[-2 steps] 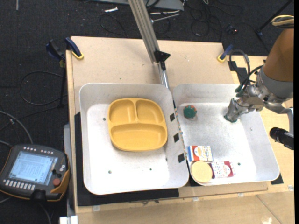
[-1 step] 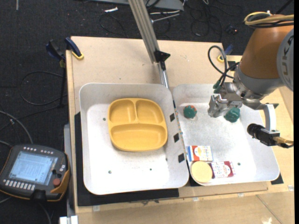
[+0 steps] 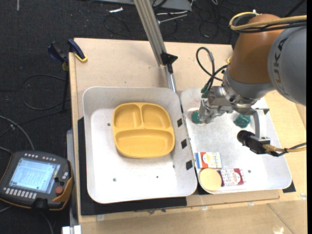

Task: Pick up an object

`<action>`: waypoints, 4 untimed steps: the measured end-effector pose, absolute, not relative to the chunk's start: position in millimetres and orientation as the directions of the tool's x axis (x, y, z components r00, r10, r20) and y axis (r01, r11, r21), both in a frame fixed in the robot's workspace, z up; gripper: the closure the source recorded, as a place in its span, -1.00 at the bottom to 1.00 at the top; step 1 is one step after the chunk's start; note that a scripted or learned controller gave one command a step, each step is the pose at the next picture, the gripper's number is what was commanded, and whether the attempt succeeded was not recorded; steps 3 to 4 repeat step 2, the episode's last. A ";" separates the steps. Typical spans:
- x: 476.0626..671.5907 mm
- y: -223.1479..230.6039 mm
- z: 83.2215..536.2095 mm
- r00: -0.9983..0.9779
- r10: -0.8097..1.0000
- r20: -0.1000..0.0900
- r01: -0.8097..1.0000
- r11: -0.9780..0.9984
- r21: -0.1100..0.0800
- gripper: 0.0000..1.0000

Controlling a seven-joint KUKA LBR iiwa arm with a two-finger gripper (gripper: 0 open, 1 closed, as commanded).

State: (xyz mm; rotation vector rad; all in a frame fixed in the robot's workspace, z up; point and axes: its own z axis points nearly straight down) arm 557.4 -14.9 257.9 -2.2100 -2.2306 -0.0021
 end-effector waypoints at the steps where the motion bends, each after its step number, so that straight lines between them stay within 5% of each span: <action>1: 558.0 42.4 258.8 -0.008 1.000 0.002 1.000 0.008 0.000 1.00; 2: 554.5 97.6 250.5 -0.009 1.000 0.001 1.000 0.009 -0.002 1.00; 4: 554.5 97.6 250.5 -0.009 1.000 0.001 1.000 0.009 -0.002 1.00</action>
